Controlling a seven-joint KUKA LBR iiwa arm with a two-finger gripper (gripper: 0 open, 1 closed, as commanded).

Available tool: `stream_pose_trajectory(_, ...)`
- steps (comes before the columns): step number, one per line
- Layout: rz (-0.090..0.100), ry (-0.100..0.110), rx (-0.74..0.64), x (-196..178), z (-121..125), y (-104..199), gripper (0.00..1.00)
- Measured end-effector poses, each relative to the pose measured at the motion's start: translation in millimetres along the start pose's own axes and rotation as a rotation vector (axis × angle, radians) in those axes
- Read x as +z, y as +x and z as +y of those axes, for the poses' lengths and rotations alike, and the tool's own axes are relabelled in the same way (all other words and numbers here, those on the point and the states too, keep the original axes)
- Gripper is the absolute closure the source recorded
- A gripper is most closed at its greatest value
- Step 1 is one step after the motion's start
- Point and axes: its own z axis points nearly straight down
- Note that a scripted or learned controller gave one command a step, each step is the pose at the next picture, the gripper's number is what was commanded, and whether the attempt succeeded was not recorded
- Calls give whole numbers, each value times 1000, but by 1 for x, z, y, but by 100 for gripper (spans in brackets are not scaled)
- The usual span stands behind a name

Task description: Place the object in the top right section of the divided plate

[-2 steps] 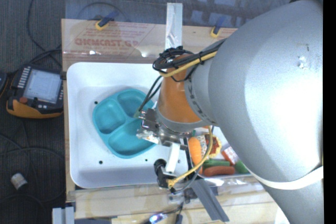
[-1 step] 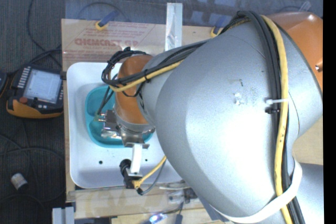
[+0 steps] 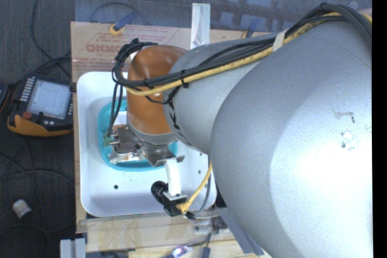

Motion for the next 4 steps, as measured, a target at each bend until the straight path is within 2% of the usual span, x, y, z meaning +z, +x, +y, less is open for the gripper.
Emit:
stream_pose_trajectory(1,11,-43,40,67,12,-7,100)
stream_pose_trajectory(2,22,-54,240,76,15,-4,100)
stream_pose_trajectory(3,8,-53,92,76,16,-5,100)
stream_pose_trajectory(4,-2,1,131,36,-5,-36,100)
